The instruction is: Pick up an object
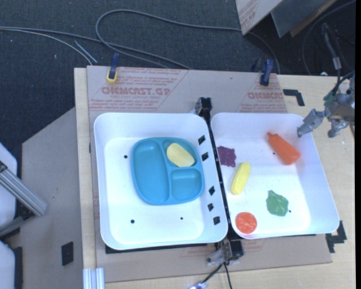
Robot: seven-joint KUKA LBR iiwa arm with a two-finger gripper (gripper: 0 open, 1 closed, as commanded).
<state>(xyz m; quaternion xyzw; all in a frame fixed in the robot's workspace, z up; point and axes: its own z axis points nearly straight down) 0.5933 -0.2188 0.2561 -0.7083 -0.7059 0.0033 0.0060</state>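
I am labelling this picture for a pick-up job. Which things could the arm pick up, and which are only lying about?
For the job:
pincer
orange bottle
corn cob
purple piece
green piece
red-orange round piece
yellow piece on the blue tray

Lying about:
clamps
cables
cardboard box

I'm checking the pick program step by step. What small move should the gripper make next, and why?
Probably ease left and down toward the orange bottle. The gripper hangs open at the right bin's upper right rim, holding nothing, and that bottle lies nearest.
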